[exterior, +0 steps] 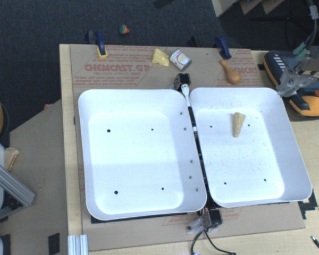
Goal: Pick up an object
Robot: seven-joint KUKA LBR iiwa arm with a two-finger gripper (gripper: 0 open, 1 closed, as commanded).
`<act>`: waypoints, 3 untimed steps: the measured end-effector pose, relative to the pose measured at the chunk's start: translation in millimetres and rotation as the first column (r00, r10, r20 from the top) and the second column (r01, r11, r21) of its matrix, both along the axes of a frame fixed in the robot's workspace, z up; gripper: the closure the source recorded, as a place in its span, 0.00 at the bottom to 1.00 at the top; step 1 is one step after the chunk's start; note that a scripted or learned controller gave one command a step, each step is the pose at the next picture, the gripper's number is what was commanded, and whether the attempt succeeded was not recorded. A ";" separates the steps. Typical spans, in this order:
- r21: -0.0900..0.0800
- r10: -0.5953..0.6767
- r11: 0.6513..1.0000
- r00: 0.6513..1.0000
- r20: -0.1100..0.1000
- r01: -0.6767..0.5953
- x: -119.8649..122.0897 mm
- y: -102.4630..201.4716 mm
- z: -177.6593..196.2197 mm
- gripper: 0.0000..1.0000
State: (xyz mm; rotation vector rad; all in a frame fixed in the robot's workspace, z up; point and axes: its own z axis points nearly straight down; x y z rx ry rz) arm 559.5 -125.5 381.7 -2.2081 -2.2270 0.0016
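A tan cone (237, 124) lies in the right bin (287, 169); the board (122, 66) behind reads "CHEMCAST"; claw state cannot be told.

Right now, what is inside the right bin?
Inside the right bin lies one tan cone, in the far half, point toward the near side. A few dark dots mark the floor. What is under the cone cannot be seen.

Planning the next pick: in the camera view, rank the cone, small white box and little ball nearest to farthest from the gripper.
1. cone, in the right bin, left of the gripper.
2. small white box, on the bench behind the bins.
3. little ball, on the carpet beyond the bench.
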 end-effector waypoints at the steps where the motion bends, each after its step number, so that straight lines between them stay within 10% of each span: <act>1: -0.003 -0.014 1.000 1.000 0.000 0.014 -29.0 -50.0 -33.8 1.00; 2: 0.002 -0.001 1.000 1.000 -0.005 0.001 -31.7 51.9 -137.4 1.00; 3: -0.010 -0.015 1.000 1.000 0.017 0.015 -18.7 -32.2 -42.3 1.00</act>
